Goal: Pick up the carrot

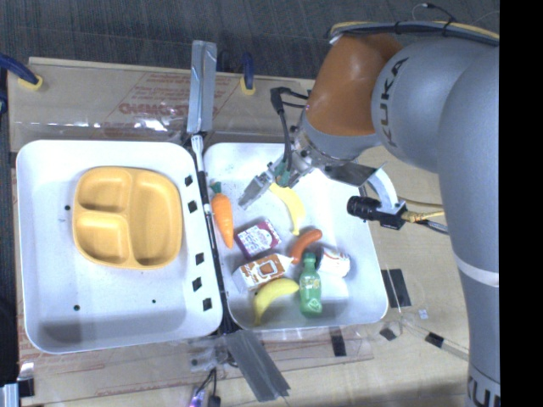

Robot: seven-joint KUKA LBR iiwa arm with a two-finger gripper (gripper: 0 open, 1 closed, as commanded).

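Looking down, camera view: the grey arm with its orange band reaches in from the right over the right-hand shallow white bin [366, 253].
Pincer: two-finger pincer [254, 192] hangs low over the upper part of that bin, pointing down and to the left; its tips are too blurred to tell how far apart they stand, and nothing is seen between them.
Carrot: small orange carrot with a green top [222, 214] lies just below and to the left of the pincer, along the bin's left wall, near but apart from the tips.
Other things: pale yellow banana [291, 203] just right of the pincer; purple carton [257, 239] and a second orange vegetable [305, 242] below it; green bottle [310, 287] further below; yellow sectioned plate [127, 215] well to the left, in the other bin.
Step in hand: approach, by my reading; carrot not yet grasped.
Next move: likely a short shift left and down, straddling the carrot across its width, clear of the wall.
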